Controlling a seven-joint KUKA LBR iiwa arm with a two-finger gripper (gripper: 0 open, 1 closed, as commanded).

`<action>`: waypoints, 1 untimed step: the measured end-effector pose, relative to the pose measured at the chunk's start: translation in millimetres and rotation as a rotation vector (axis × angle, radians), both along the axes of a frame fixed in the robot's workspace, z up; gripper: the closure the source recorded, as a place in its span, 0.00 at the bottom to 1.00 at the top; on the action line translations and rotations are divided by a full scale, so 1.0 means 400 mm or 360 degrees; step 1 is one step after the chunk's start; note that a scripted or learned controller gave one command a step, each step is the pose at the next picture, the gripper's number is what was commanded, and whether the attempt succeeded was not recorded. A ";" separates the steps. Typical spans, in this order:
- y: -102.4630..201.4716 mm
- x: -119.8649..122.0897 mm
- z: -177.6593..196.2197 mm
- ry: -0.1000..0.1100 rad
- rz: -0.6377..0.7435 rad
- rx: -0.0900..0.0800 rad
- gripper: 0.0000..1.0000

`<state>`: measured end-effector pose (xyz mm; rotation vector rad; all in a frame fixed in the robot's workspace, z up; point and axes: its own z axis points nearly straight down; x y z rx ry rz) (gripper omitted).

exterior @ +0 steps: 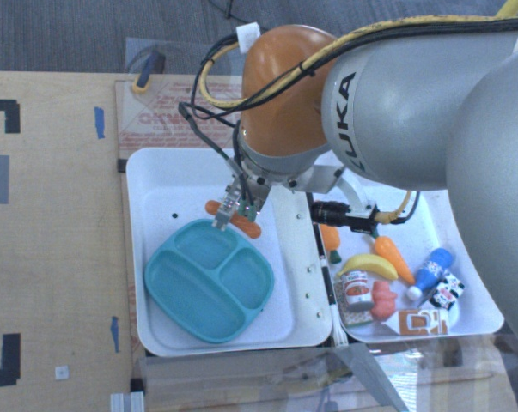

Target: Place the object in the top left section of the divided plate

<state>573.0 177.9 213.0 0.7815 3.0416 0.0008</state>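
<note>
A teal divided plate (209,281) lies in the left bin, with three sections. At its upper edge my gripper (233,212) hangs from the orange wrist, its tip just over the plate's top rim. An orange, sausage-shaped object (246,227) lies across under the fingertips, one end showing left at the gripper's side and the other to its right. The object appears to sit between the fingers, just above the plate's top section.
The left bin (155,187) has bare white floor around the plate. The right bin (478,316) holds a banana (368,266), a carrot (393,257), a blue bottle (431,272), a can (357,290), a pink item (383,299) and other small toys. The arm's big grey body covers the upper right.
</note>
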 end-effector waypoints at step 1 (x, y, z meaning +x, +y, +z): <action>0.011 -0.105 -0.059 0.0007 -0.0100 -0.0002 1.00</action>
